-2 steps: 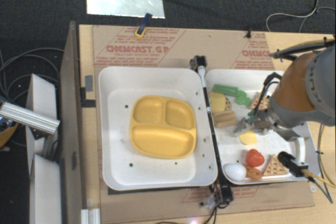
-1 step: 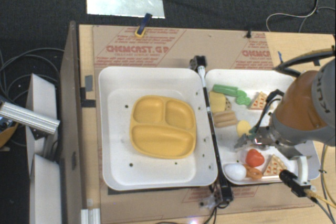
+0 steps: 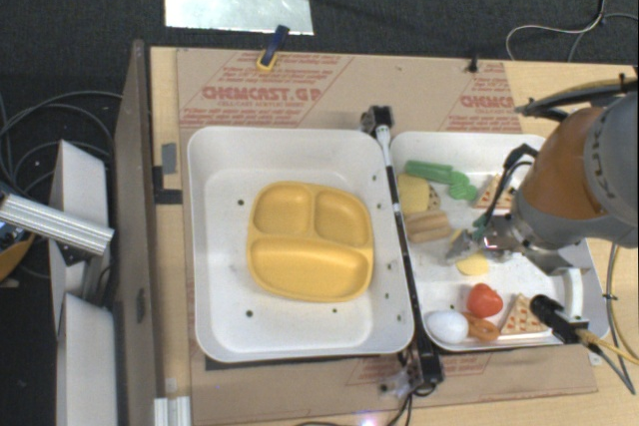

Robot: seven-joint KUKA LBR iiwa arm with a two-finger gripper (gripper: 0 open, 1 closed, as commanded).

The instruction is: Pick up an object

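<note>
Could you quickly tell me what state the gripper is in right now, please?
Gripper: low in the right bin, just above a pale yellow piece; whether it is open, shut or holding anything cannot be told.

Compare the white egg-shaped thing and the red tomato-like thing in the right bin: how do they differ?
Colour: the egg is plain white; the tomato is red.
Shape: the egg is an elongated oval lying on its side; the tomato is rounder.
Place: the egg sits at the right bin's near-left corner by the divider; the tomato is up and right of it, closer to the gripper.
Shared: both are small, smooth, rounded, and lie free in the bin.
</note>
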